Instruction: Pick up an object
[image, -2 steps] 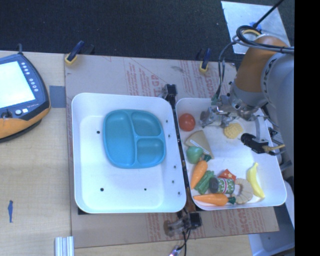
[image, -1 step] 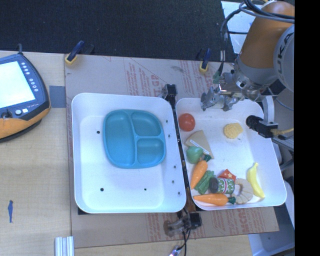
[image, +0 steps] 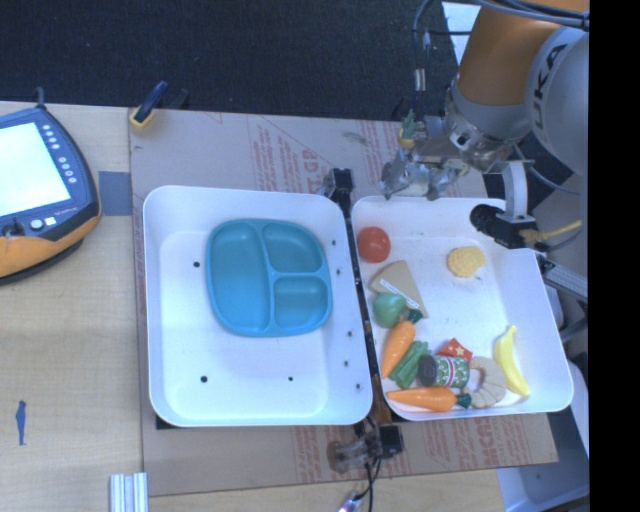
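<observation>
Gripper (image: 420, 180) is seen at upper right, above the right bin's (image: 545, 310) far rim; its opening cannot be told. Tomato (image: 373, 243) nearby looks light, hard, slippery; a grasp across its middle is advised.

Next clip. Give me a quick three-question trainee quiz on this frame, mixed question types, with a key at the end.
1. True or false: the blue divided plate lies in the left bin.
2. Which item lies nearest the right bin's outer right wall? A) the red tomato B) the yellow banana C) the round cracker
3. Fill in: the gripper is above the ______ edge of the right bin, apart from the food.

Key: 1 true; 2 B; 3 far (top). Whether the jaws are open cannot be told from this view.
</observation>
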